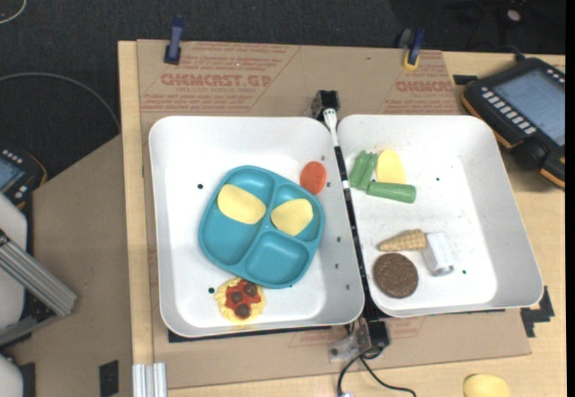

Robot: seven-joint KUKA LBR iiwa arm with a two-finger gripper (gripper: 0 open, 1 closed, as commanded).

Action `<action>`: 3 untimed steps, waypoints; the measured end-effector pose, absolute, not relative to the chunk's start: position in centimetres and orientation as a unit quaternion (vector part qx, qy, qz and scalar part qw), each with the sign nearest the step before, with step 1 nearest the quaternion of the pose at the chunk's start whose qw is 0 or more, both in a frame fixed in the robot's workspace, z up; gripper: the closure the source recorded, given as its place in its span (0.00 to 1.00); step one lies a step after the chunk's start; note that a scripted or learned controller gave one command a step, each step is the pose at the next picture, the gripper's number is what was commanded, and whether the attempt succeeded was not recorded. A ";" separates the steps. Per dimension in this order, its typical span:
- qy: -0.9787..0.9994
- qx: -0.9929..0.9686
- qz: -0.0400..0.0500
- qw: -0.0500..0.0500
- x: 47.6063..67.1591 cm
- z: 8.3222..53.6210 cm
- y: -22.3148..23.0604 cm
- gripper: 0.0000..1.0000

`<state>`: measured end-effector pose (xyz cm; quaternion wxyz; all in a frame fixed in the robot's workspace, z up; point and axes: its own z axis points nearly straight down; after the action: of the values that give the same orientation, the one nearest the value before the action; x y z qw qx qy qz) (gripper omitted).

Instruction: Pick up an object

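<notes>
Nearest the lens, a yellow lump [485, 383] is lying on the bench [548, 359] at the lower edge, outside both bins. Listed next, in the left bin [163, 207]: a small pizza-like toy [239, 299] is resting by the near wall, just below a blue divided plate [260, 247] that is carrying two yellow pieces [242, 203] in its upper compartments; an orange-red round piece [313, 176] is sitting just beside the plate's far corner, close to the wall shared with the right bin [517, 233]. In that right bin, a brown disc [395, 276] is lying near the front, with a ribbed cone [402, 242] just behind it and a small grey block [438, 254] beside the cone's wide end; further back, a green stick [391, 192] is lying crosswise, touching a yellow wedge [390, 166] and a second green piece [362, 169]. Whether the pincer is apart or together cannot be told. Any one item is being counted as the task's object; all are being judged light, rigid toy food, likely smooth and a little slippery. The green stick is being rated the easiest: narrow, straight, best taken across its short width at mid-length. The brown disc is being judged awkward, being flat and low against the floor of the bin. The cone is likely to roll if nudged, and the clustered pieces may be pushed together by a wide approach.
</notes>
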<state>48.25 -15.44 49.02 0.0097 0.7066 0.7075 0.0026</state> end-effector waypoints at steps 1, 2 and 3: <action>0.708 0.707 0.003 0.012 48.3 50.1 -15.5 1.00; 0.707 0.707 0.004 0.015 48.4 51.2 -15.5 1.00; 0.707 0.706 0.005 0.018 48.5 52.3 -15.5 1.00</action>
<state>48.47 -15.51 52.26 0.0177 0.7065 0.7075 0.0049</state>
